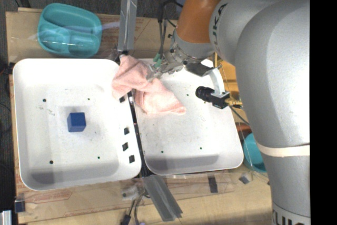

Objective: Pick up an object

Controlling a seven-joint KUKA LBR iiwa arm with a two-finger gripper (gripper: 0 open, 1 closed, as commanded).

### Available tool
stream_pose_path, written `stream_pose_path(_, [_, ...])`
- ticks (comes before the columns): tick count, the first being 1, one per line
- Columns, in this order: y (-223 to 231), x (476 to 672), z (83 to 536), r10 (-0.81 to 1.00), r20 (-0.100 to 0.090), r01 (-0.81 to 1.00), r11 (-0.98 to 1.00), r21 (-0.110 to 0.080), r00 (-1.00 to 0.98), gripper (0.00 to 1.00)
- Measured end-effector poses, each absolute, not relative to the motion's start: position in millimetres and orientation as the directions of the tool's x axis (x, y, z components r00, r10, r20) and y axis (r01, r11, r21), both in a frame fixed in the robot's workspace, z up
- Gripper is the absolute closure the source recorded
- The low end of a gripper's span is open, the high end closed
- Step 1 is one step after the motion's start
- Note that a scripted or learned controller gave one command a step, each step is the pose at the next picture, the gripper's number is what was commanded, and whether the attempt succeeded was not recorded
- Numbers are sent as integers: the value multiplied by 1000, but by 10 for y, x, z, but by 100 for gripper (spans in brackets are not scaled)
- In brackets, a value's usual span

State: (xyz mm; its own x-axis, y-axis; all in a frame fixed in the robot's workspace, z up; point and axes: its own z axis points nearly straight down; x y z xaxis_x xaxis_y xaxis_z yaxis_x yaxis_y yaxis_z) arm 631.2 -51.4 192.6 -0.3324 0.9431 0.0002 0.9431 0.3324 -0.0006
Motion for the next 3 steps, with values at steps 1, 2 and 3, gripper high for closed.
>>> stream_pose_path(1, [-590, 6570, 1926, 801, -1, 801, 599, 0, -599, 100])
stream_pose_path(2, [-902, 6570, 2051, 762, -1, 762, 648, 0, -648, 100])
stream_pose_path(3, [-888, 6579, 2156, 758, -3, 758, 652, 1, -652, 100])
